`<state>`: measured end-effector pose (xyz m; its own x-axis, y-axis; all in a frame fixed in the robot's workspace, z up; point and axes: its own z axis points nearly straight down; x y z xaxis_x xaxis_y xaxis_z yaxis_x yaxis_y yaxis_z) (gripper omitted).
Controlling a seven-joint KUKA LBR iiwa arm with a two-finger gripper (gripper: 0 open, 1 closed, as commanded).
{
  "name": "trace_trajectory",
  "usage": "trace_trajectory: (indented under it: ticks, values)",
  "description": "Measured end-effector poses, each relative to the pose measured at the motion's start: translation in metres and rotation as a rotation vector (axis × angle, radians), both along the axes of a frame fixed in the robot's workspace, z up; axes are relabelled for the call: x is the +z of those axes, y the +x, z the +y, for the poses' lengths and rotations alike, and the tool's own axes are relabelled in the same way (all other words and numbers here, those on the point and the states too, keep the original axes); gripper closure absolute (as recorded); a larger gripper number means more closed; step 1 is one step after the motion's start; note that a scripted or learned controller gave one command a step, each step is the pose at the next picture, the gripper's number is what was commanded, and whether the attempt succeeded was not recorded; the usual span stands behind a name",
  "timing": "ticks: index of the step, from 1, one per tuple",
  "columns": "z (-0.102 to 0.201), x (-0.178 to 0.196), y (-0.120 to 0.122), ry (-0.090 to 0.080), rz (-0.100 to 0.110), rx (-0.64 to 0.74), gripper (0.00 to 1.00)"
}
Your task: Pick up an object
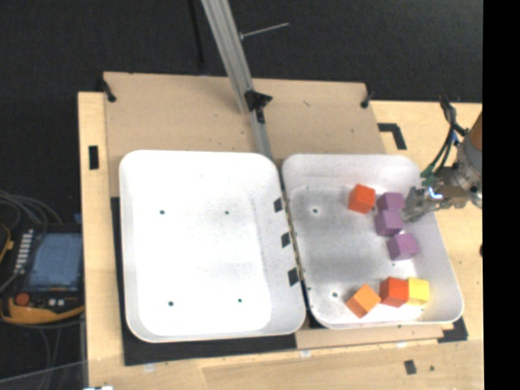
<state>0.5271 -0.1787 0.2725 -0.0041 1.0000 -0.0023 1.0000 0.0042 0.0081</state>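
Note:
The right bin holds several small blocks. An orange cube lies near its middle, with three purple blocks in a line to its right. At the front sit an orange block, a red-orange block and a yellow block. My gripper reaches in from the right edge and hangs low at the bin's right side, right next to the upper purple block. I see no block lifted off the bin floor.
The left bin lies beside the right one, their rims meeting at the centre. A slanted metal pole rises behind the bins. Cables and a handheld pendant sit off the bench at the left.

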Motion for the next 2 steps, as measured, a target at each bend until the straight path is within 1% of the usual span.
trace_trajectory:
  ticks: [1, 2]
  values:
    - [0.046, 0.004, -0.004, 0.003, 0.007, 0.0, 1.0]
    - [0.101, 0.008, -0.005, 0.004, 0.008, 0.004, 1.0]
